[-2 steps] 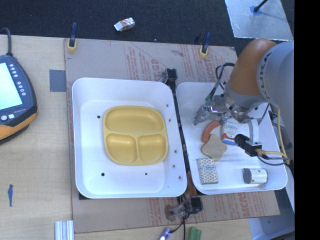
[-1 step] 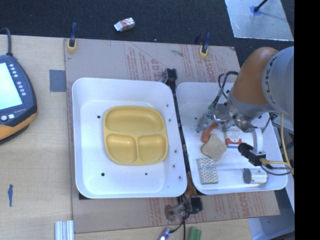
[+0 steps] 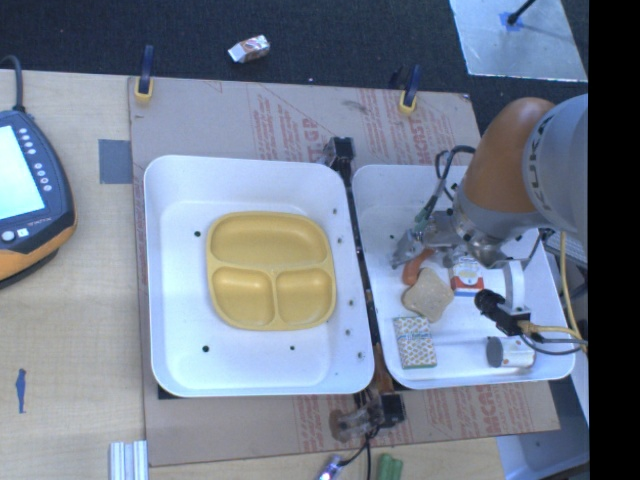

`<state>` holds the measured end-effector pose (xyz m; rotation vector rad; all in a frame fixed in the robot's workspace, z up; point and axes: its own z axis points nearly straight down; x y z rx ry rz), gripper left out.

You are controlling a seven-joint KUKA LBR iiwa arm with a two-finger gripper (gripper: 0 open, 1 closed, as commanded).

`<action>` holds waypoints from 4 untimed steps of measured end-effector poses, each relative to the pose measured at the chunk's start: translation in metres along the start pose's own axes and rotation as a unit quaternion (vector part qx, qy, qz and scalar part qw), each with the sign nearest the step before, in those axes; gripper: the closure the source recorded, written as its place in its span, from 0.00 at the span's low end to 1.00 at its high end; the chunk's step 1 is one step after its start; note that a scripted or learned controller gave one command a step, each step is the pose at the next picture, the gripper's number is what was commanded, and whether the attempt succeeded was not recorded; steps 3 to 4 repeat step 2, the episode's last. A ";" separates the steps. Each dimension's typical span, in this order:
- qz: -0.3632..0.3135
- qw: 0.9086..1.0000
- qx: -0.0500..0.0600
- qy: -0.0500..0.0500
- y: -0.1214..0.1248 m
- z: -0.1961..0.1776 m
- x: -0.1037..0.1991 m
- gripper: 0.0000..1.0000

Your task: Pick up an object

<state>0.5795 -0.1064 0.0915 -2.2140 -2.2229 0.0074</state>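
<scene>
A robot laboratory bench

A grey arm (image 3: 530,173) with an orange band reaches over two white bins (image 3: 180,183) fixed on a cardboard sheet (image 3: 290,118) with clamps (image 3: 145,78); left of the bins lies a control pendant (image 3: 28,196), behind them dark carpet (image 3: 120,13).

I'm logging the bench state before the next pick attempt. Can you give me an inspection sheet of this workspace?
Surface: bench bearing left bin and right bin, side by side on brown board.
Job's things: in the right bin, tan slice-shaped piece, patterned packet, orange piece, small red-and-white item.
Clutter: yellow divided tray in the left bin; crumpled wrapper on the dark floor.
Grippers: claw low over the right bin's upper part; finger state unclear.
Cables: black and yellow leads along the arm.
Surroundings: pendant at left; two clamps on the board's far edge.
</scene>
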 end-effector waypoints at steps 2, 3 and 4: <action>-0.001 1.000 -0.002 0.000 -0.038 -0.100 0.066 1.00; -0.001 1.000 -0.002 0.000 -0.038 -0.100 0.066 1.00; -0.001 1.000 -0.002 0.000 -0.038 -0.100 0.066 1.00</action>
